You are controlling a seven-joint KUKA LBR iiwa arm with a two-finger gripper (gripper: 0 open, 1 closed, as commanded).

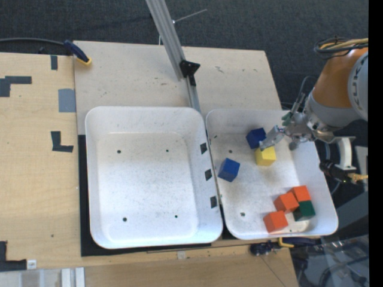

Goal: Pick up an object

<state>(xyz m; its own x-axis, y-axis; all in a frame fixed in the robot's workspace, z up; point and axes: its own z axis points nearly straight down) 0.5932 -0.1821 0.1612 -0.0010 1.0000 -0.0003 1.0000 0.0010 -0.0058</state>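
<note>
Bench (155, 70): pale wooden top bearing two shallow white bins side by side on a dark mat.

Left bin (96, 160): white, speckled floor, four small dark dots near its corners.

Right bin (239, 223): white, holds all the blocks listed here.

Dark blue block (255, 137): upper middle of the right bin, just above and left of the yellow block.

Yellow block (266, 155): close below the dark blue block, near or touching it; it lies just under the gripper's tip.

Blue block (228, 169): left part of the right bin, apart from the others.

Orange blocks: one (276, 221) near the bin's lower edge, one (286, 202) above it, one (301, 193) up and to the right; the three sit close together.

Green block (306, 209): lower right corner of the right bin, just beside the orange blocks, with a pale piece (299, 217) under it.

Arm (338, 91): orange and grey, reaches in from the right over the right bin's upper right edge.

Gripper (276, 135): low over the right bin, between the dark blue and yellow blocks and right beside both. Whether its fingers are spread or closed cannot be told, and no block is seen between them.

Metal rail (167, 31): grey, slants from the top down to the gap between the bins.
</note>
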